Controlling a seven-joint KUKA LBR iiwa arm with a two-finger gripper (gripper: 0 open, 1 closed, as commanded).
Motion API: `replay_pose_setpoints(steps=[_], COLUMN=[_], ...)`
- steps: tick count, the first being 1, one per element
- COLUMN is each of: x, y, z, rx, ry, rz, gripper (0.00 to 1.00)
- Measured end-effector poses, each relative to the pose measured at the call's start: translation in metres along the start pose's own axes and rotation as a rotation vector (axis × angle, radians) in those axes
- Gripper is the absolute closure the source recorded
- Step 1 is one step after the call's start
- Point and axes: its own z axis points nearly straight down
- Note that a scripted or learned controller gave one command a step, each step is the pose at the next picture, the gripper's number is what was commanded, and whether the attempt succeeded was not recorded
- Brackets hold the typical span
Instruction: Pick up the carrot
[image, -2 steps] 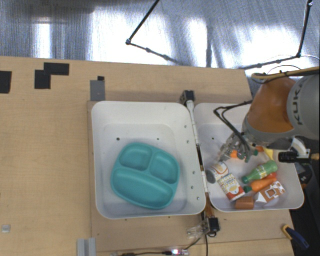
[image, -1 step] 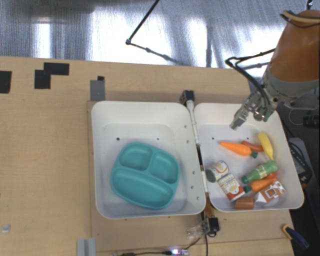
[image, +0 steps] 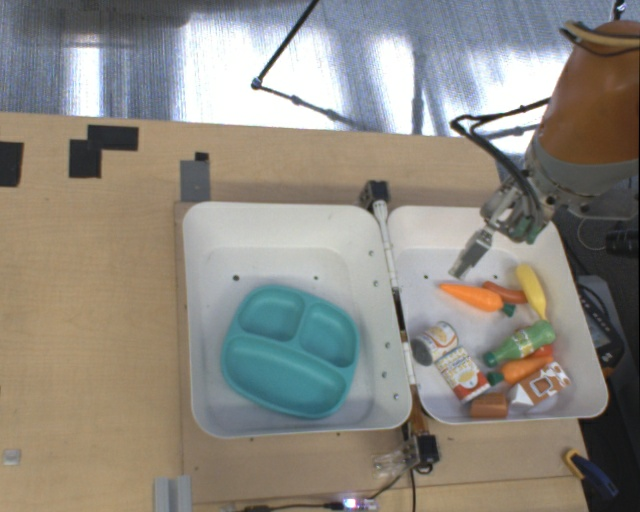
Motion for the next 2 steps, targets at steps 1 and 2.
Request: replay_pose_setpoints(steps=[1, 2], x=[-0.028, -0.038], y=[-0.012, -0.015], z=[0.125, 0.202], rx=[0.003, -0.001], ry=[0.006, 0.001], rz=[-0.131, -0.094], gripper=[0.00, 0.00])
